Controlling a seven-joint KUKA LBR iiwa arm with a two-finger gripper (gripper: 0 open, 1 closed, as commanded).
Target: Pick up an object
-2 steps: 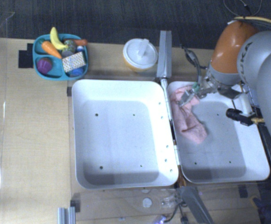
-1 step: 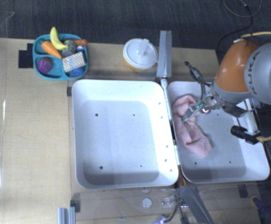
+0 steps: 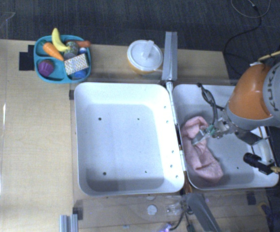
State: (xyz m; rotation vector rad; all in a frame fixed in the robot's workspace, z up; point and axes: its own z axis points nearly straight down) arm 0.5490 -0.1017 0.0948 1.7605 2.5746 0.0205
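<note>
While the wooden bench (image 3: 29, 144) bears two white bins (image 3: 123, 139), the claw (image 3: 201, 135) presses, fingers spread, onto the pink cloth (image 3: 200, 151) beneath it.

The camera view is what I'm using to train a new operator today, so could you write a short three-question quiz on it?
1. True or false: the pink cloth lies in the right bin.
2. Which item sits on the bench beyond the bins, next to the metal divider post?
A. a white lidded cup
B. a red mug
C. a green bottle
3. Fill in: the hand is over the ____ cloth.

Key
1. True.
2. A; farther left sits a blue tray of toy food.
3. Pink; whether it grips the cloth cannot be told.
</note>
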